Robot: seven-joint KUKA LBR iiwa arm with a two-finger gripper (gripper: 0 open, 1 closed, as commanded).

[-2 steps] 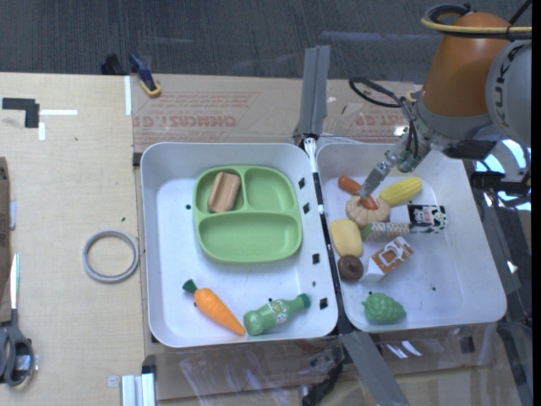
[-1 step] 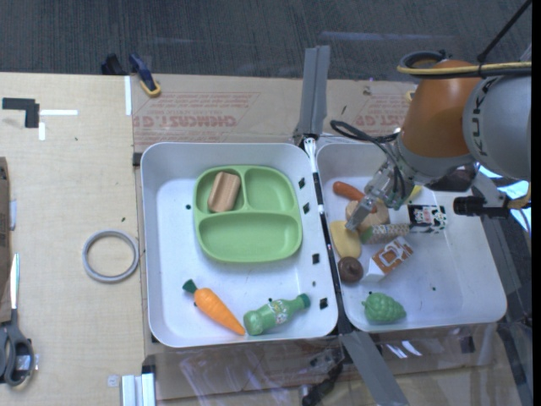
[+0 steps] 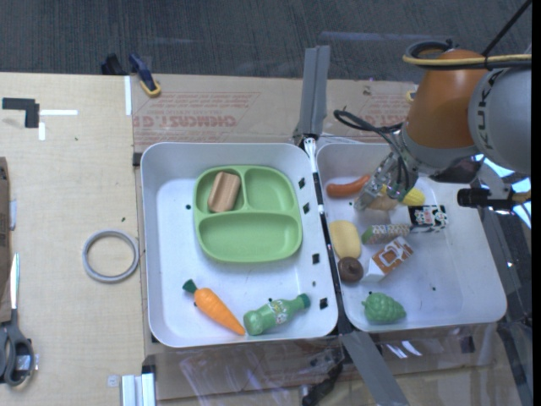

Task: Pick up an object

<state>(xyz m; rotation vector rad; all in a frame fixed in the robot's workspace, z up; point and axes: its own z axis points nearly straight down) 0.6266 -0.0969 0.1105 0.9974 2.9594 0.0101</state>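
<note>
My gripper (image 3: 385, 191) is low in the back of the right bin (image 3: 473, 303), under the orange band of the arm (image 3: 448, 100). It hangs among a red pepper (image 3: 345, 188), a yellow piece (image 3: 413, 197) and a tan item (image 3: 380, 202) directly beneath it. I cannot tell whether it touches any of them. Nearby lie a black-and-white box (image 3: 429, 216), a speckled bar (image 3: 385, 232), a yellow potato (image 3: 344, 238), a brown donut (image 3: 350, 269), an orange packet (image 3: 392, 256) and green grapes (image 3: 385, 309).
The left bin (image 3: 161, 227) holds a green divided plate (image 3: 254, 235) with a tan bread piece (image 3: 223, 191), a carrot (image 3: 215, 309) and a green bottle (image 3: 275, 313). On the bench at the left lie a tape ring (image 3: 111, 255) and scissors (image 3: 13, 349).
</note>
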